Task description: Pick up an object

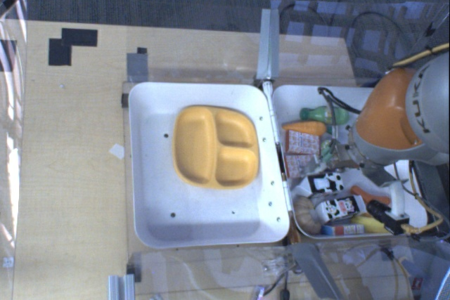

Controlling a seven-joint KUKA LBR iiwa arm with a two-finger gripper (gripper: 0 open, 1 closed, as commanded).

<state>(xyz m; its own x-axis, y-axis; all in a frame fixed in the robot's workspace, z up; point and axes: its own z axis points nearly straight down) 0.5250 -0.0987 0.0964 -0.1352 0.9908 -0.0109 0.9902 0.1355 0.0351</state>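
The left bin (140, 172) carries a yellow tray (214, 146) with three compartments, lying flat near its middle. The right bin (281, 98) is crowded: a green bottle (320, 113), an orange carrot-like piece (304, 128), a red-and-white packet (301, 152), a black-and-white cow toy (326, 183), a marker (342, 229) and a yellow piece (371, 224), all close together. The arm (394, 116) hangs over this bin and covers its right half. The gripper is hidden beneath the arm, so whether it is wide or narrow I cannot tell
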